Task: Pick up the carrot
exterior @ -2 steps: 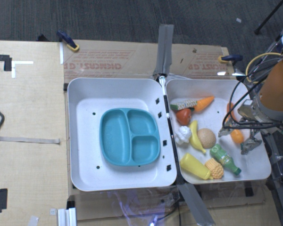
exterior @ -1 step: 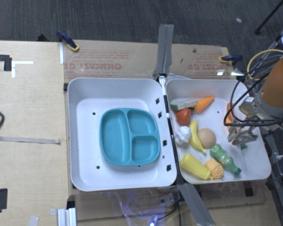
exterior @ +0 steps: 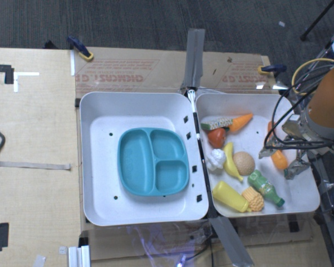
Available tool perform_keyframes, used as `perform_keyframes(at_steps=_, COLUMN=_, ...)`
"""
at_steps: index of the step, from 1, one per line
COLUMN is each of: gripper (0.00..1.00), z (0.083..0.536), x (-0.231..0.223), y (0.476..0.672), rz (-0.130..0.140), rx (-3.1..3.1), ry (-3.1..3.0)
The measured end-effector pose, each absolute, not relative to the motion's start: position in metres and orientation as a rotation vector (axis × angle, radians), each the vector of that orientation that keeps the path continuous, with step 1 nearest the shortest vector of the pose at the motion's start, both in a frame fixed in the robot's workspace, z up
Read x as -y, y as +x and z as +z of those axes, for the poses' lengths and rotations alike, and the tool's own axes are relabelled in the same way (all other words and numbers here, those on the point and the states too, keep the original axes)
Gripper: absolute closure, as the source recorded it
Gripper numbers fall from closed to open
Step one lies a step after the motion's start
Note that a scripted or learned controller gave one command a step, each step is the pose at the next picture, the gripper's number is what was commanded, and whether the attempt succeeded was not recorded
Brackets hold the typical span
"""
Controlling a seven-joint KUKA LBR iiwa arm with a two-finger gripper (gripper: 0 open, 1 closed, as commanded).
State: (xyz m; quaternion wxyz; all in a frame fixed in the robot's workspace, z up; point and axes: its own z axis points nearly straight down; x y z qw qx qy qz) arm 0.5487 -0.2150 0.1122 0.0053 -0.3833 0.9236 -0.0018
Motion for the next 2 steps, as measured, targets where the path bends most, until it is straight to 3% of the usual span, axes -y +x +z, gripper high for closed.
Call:
perform_keyframes(at_steps=1, gripper=1.0, z=0.123, x=0.214, y=0.552, rz=-0.01, rx=-2.887, ry=-1.195)
perform_keyframes(at_steps=2, gripper=1.0, z=0.201, x=0.15, y=0.568, rz=-0.002, rx=-2.891, ry=-1.21)
